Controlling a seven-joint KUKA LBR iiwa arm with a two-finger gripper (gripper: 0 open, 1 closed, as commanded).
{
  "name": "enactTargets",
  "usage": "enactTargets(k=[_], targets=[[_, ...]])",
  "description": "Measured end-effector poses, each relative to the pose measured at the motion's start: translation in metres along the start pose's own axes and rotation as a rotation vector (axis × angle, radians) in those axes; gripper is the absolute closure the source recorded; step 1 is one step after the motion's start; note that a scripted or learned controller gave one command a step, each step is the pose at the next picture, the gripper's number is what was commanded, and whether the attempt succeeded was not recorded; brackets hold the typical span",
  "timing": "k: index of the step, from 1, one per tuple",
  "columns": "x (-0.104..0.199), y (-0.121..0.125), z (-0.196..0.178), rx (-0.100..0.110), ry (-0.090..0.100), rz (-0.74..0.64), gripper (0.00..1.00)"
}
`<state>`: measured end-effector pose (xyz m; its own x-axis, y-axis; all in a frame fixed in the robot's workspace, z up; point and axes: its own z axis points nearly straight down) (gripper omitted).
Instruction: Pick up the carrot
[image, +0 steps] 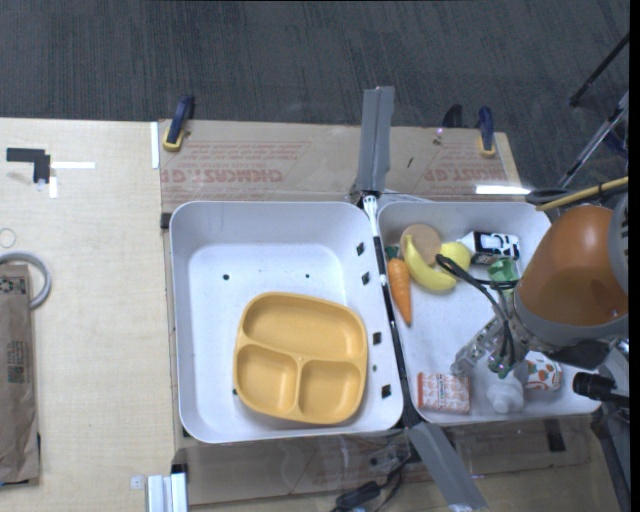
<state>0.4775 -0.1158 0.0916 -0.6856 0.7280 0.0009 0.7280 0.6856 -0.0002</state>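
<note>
My pincer (488, 352) hovers low in right bin (440, 300), open or closed unclear. Carrot (400, 290) lies along bin's left wall, touching banana (432, 270), apart from pincer. Yellow tray (300, 357) sits in left bin (200, 300).

We see an orange carrot (400, 290) beside a yellow banana (430, 270), a yellow-orange divided tray (300, 357), white bins (200, 330), and a red-and-white packet (443, 392).
</note>
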Motion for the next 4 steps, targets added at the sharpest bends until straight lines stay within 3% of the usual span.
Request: enactTargets(k=[1,2,3,4], targets=[[0.072,0.069,-0.100,0.000,-0.002,-0.258,1.00],[0.072,0.121,-0.099,-0.001,-0.002,-0.586,1.00],[0.056,0.089,-0.100,-0.001,-0.002,-0.879,1.00],[0.012,0.076,-0.255,-0.002,-0.005,-0.462,1.00]])
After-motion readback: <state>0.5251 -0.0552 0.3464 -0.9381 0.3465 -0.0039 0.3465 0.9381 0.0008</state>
